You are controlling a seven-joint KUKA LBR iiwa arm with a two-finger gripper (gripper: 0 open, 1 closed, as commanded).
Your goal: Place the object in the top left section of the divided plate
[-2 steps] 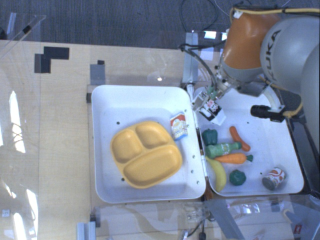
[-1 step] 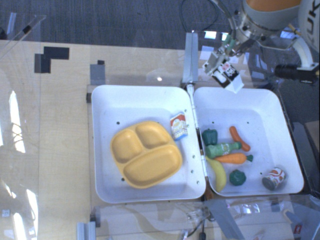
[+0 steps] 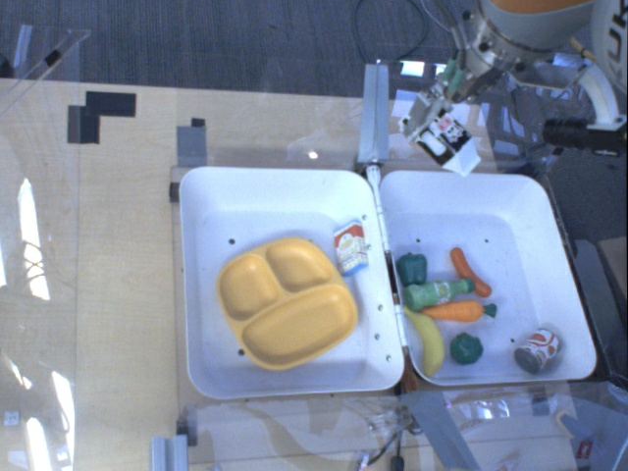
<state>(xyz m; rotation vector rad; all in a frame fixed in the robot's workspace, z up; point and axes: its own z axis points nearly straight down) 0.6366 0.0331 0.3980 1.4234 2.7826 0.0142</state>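
In the left bin (image 3: 196, 263), yellow divided plate (image 3: 287, 302), small carton (image 3: 350, 247) seemingly touching its rim.

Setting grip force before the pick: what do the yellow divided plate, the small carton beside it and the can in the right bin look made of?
Yellow divided plate: likely moulded plastic, with a smooth, softly glossy, uniform colour. Small red, white and blue carton: looks like printed cardboard, with flat faces and creased edges. Red and white can: probably metal with a printed label and a greyish rim, though it could be a plastic toy.

Robotics laboratory. Evidence: two white bins (image 3: 294, 189) clamped in metal fixtures on a pale bench (image 3: 88, 263); black marker blocks (image 3: 98, 114) left of the bins; loose cabling (image 3: 392, 27) behind them over grey carpet.
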